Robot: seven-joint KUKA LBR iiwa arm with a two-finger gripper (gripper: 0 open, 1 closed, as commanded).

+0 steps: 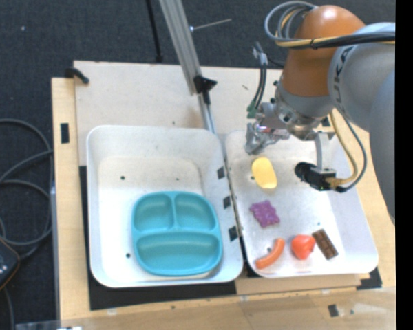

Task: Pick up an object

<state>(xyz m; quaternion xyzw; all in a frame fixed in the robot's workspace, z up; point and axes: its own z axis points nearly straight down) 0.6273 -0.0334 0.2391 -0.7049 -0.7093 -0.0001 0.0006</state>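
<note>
In the right bin [351,218] lie a yellow rounded piece [264,172], a purple bumpy piece [265,213], an orange carrot-like stick [270,253], a red-orange round piece [302,246] and a small brown block [325,243]. My gripper [257,141] hangs over the bin's far left corner, just above and beyond the yellow piece. Nothing shows between its fingertips.
The left bin [103,177] holds a teal divided tray [175,233]. A slanted metal pole [182,40] rises behind the bins. The low wall between the two bins [228,184] runs close to my gripper. Black cables [14,170] lie left of the bench.
</note>
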